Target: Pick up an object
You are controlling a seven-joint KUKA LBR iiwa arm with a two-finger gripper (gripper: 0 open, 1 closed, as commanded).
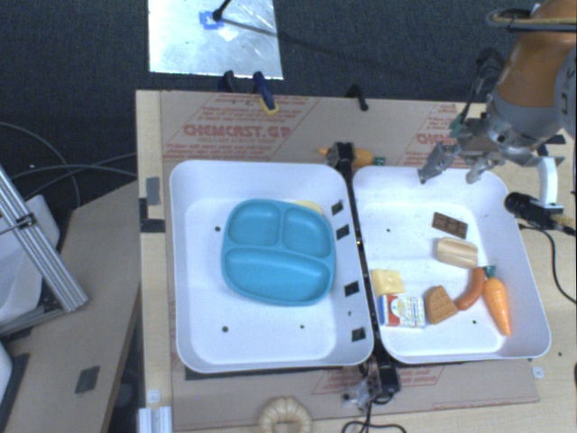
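Observation:
My gripper [453,168] hangs above the far edge of the right bin [397,207], its two fingers spread apart with nothing between them. Below it in that bin lie a brown chocolate bar [449,225], a tan bread roll [456,253], a sausage [471,290], an orange carrot [498,304], a brown cracker [440,305], a yellow cheese piece [388,281] and a small milk carton [400,311]. All of them rest on the bin floor, apart from the gripper.
The left bin [198,242] holds a blue divided plate [278,250] with a yellow item [309,207] peeking out behind it. A black divider [353,242] joins the bins. A doughnut-shaped object [287,416] lies at the bench's front edge.

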